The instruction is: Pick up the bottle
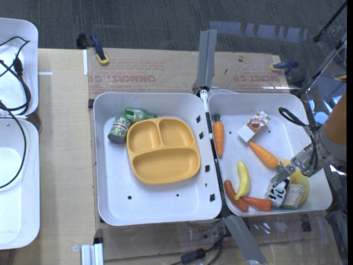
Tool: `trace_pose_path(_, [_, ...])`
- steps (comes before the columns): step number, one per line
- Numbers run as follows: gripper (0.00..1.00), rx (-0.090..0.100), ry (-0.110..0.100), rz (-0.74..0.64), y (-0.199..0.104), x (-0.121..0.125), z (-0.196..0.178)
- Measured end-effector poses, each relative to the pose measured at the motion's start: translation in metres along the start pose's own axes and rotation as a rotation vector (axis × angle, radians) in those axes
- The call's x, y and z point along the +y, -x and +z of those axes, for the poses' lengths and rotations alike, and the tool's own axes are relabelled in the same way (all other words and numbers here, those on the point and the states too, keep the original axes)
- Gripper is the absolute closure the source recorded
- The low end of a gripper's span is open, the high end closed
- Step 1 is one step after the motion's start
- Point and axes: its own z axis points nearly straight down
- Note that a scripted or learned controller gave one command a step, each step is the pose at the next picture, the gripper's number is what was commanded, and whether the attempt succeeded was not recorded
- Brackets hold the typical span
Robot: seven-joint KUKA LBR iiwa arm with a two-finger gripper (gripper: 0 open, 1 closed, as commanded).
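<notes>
Gripper (282, 176) sits low in the right bin (287, 114), near its front right corner, arm coming in from the right edge. You can't tell from this angle whether it's apart or together, or whether anything is in it. It's right over a clutter pile: a black-and-white patterned item (277, 192), a corn cob (294, 195) and a yellow piece (299, 177) just behind.

The bottle (119, 128) is in the left bin (105, 164), back left area, lying against the left edge of the yellow divided plate (164, 149), with a green item (138, 114) just behind it. Well apart from the gripper.

Also in the right bin: a carrot (219, 137) by the divider, another carrot (263, 154) mid-bin, a banana (242, 179), a small carton (253, 125).
</notes>
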Motion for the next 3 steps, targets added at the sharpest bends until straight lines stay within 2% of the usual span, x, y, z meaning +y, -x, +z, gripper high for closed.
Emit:
trace_pose_path(1, [0.00, -0.005, 0.008, 0.128, 0.0444, -0.0059, 0.0507])
trace_pose_path(2, [1.00, -0.004, 0.010, 0.130, 0.0443, -0.0051, 0.0415])
trace_pose_path(3, [0.00, -0.004, 0.009, 0.130, 0.0444, -0.0052, 0.0415])
